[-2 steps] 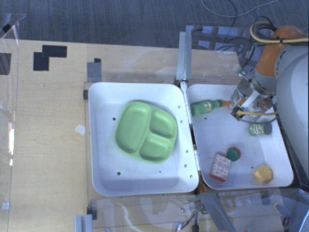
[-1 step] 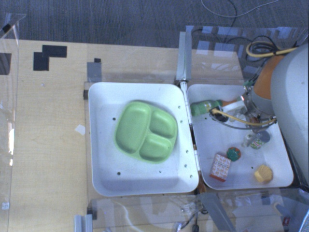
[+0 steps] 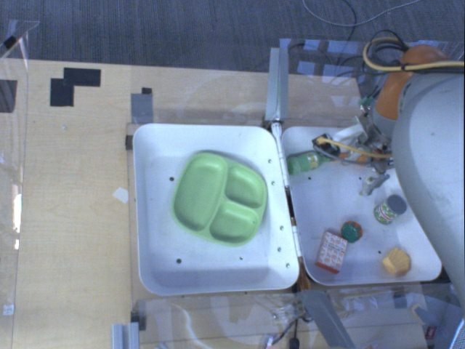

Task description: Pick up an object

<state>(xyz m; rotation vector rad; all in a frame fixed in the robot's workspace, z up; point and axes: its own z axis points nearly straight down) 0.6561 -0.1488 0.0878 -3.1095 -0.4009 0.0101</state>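
The gripper [image 3: 372, 183] is seen low over the far half of the right bin [image 3: 363, 276]; whether the jaws are spread or pressed together cannot be told from this slant. A small can [image 3: 390, 209], round, with a grey top and a pale green label, is found just beside the gripper, on its near right. A green bottle [image 3: 304, 163] is laid on its side by the bin's left wall, apart from the gripper. Nearer the front, a round green thing [image 3: 352, 230] with a red patch, perhaps a toy, is set just beside a red and white carton [image 3: 332, 251], which lies flat. A yellow block [image 3: 396, 262] with soft corners is placed near the front right corner. The right side of this bin is covered by the broad grey arm [image 3: 436, 158]. In the left bin [image 3: 152, 267] a smooth green plate [image 3: 219, 197], divided into three hollows, is laid at a tilt. Both bins are borne by a pale wooden worktop [image 3: 73, 195].
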